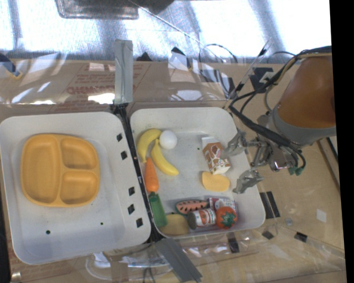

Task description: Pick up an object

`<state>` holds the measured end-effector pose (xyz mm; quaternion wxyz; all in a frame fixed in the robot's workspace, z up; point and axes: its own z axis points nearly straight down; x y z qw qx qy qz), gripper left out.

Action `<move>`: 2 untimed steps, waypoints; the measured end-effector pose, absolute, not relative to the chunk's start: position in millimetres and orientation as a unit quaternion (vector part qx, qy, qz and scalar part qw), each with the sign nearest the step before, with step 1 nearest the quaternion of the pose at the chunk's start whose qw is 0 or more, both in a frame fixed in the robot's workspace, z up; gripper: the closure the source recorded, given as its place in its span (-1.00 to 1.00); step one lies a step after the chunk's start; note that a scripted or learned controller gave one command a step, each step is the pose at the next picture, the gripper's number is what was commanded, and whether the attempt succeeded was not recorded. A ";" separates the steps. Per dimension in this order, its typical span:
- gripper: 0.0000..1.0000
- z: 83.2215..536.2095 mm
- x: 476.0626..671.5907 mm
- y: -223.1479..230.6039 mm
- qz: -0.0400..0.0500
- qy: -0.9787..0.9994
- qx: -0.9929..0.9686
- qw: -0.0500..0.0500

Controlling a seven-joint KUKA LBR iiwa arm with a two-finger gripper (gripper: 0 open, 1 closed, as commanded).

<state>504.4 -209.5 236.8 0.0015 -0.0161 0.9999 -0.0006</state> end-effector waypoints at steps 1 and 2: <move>-1.00 93.2 551.7 -209.9 -0.001 0.995 0.100 0.001; -1.00 93.0 528.9 -208.4 0.000 0.999 0.037 0.000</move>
